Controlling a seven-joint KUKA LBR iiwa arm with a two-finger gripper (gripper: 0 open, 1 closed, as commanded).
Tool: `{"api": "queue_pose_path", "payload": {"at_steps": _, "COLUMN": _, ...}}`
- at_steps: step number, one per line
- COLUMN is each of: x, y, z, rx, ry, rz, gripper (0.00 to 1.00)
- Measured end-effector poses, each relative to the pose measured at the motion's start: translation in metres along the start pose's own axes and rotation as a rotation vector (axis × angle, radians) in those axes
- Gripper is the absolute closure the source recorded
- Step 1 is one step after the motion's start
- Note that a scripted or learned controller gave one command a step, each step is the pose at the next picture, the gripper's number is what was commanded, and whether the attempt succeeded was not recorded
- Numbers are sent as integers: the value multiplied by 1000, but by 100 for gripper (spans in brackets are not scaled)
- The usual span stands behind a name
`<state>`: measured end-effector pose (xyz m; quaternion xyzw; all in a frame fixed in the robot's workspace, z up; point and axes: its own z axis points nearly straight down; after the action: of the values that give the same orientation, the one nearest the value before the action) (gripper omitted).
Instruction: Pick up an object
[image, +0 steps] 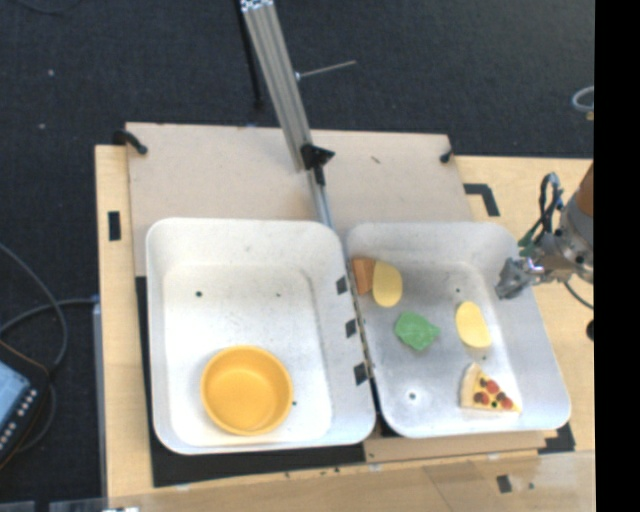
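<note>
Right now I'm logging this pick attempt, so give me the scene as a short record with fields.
left bin: holds a yellow bowl
right bin: orange-brown piece touching a yellow oval piece; green piece; second yellow piece; pizza slice
gripper: above the right bin's right rim, nothing seen between its fingers
nearest item to gripper: second yellow piece

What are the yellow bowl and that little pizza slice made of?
Yellow bowl: probably plastic, going by its even colour, smooth walls and soft sheen. Pizza slice: looks like a moulded plastic toy with painted red toppings, though it is too small to be sure.
</note>
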<state>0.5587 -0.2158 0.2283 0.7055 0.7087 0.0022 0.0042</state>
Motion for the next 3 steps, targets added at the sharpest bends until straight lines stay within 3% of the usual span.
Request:
{"api": "queue_pose_path", "payload": {"at_steps": 1, "x": 0, "y": 1, "z": -3, "rx": 6, "ry": 2, "rz": -2, "gripper": 100}}
{"api": "queue_pose_path", "payload": {"at_steps": 3, "x": 99, "y": 34, "z": 10, "rx": 7, "ry": 3, "rz": -2, "gripper": 100}}
